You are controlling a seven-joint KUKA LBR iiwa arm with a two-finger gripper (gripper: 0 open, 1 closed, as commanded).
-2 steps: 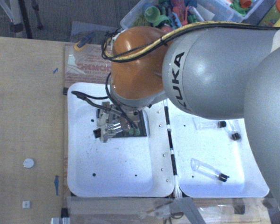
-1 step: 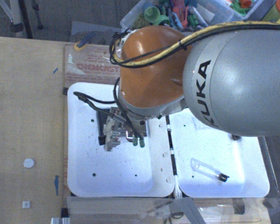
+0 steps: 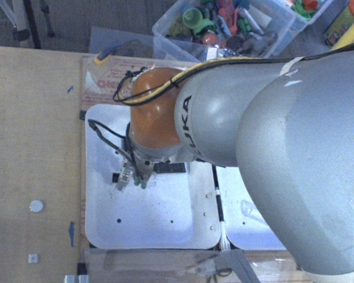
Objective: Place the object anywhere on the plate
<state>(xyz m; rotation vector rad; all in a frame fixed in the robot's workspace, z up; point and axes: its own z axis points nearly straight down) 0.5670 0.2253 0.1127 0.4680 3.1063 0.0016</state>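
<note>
1. Task status: judged incomplete. No plate can be identified, and the object cannot be picked out with confidence, so its position is undetermined.
2. Arm position: the arm (image 3: 268,113) reaches across from the right; its orange band (image 3: 155,109) sits above the left bin (image 3: 154,226).
3. Gripper state: the gripper (image 3: 133,180) hangs low over the left bin floor (small and blurred at this angle). Whether it has anything in its grasp cannot be told.
4. Remaining work, as a judgement: locate or confirm the object, then carry it to the plate.
5. Occlusion: the arm covers most of the right bin (image 3: 249,232) and the rear of the left bin. The plate or object may lie beneath it.
</note>
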